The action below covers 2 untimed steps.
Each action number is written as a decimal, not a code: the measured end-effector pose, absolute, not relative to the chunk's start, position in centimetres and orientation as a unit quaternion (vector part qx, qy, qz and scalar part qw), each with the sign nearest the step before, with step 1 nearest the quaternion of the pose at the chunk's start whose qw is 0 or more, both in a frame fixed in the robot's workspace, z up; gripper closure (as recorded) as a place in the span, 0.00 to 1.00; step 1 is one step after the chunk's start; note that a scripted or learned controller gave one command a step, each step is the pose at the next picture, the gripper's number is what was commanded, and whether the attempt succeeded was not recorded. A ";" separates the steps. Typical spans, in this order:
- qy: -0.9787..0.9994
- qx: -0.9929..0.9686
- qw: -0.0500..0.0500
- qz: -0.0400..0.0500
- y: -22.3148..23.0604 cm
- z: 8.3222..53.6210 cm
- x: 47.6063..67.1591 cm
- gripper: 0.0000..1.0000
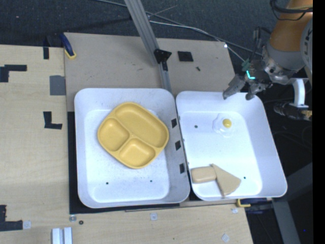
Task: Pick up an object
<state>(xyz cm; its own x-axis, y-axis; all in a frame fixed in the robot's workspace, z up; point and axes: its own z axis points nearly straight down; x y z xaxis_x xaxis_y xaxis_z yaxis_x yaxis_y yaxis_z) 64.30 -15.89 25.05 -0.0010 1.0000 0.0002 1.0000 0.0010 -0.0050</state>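
1. The desk (117,60) carries two white bins side by side, which keeps the loose things corralled and within the arm's reach from the right
2. The left bin (86,151) holds a yellow plate (133,134) with three compartments, lying flat and turned at an angle near the bin's middle; it looks broad and shallow, so I judge it a hard thing for two fingers to take except by the rim
3. The right bin (254,151) holds the smaller things: a toy egg (224,123), white with a yellow yolk, lying alone in the upper half, and a tan block (203,175) touching a tan wedge (227,179) at the lower edge
4. Any of these would serve as the object to pick; the egg lies nearest the claw and apart from the rest, so it seems the likeliest target
5. The claw (241,90) hangs over the upper right corner of the right bin, about at its rim, with its two fingers spread apart and pointing down and to the left
6. Nothing sits between the fingers and they touch no object; the egg is near but clear of them, lower in the bin
7. By my reckoning the pick is not yet begun: the claw would need to move over a chosen thing and descend before closing
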 end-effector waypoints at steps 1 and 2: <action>-0.708 -0.707 0.000 0.001 -15.9 25.2 64.4 0.00; -0.707 -0.707 0.001 0.002 -16.6 20.5 64.7 0.00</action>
<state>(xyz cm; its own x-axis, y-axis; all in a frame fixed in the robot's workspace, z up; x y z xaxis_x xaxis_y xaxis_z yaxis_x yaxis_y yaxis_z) 64.70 -16.56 20.48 -0.0006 1.0000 -0.0012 1.0000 0.0006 -0.0054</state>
